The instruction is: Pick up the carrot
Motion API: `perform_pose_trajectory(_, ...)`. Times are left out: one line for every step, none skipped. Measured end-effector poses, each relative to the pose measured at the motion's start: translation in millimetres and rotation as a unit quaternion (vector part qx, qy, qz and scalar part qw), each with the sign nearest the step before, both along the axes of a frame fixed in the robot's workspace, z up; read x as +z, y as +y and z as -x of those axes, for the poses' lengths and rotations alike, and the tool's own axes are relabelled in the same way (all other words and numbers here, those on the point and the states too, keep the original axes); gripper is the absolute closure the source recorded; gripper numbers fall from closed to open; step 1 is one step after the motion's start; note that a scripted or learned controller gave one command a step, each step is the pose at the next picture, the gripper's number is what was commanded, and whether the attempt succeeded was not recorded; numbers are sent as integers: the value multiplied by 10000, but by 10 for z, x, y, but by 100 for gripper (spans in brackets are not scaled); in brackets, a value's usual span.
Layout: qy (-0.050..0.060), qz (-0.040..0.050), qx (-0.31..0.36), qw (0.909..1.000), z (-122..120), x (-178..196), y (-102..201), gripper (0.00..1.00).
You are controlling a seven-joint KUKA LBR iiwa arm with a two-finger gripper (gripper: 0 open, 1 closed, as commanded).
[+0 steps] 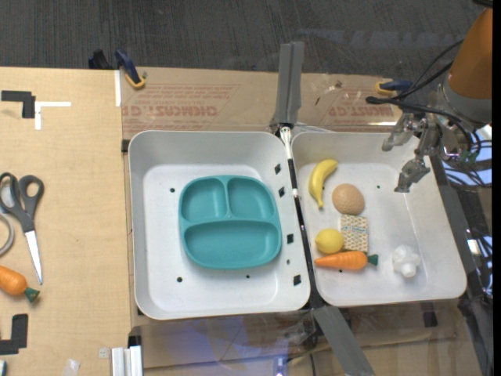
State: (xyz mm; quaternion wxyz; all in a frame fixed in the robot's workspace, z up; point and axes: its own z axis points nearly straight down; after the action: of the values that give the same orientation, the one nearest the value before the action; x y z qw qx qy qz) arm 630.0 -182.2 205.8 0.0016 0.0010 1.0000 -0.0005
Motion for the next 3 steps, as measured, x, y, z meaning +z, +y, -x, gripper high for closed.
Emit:
perform_pose_trajectory(7,-6,-603,9982,517,-136,919,0)
perform_pose_trajectory(18,-8,-961,9954,1091,-1140,891,0)
perform_pose_trajectory(-4,-3,-945,9955,1074,-1041,897,100)
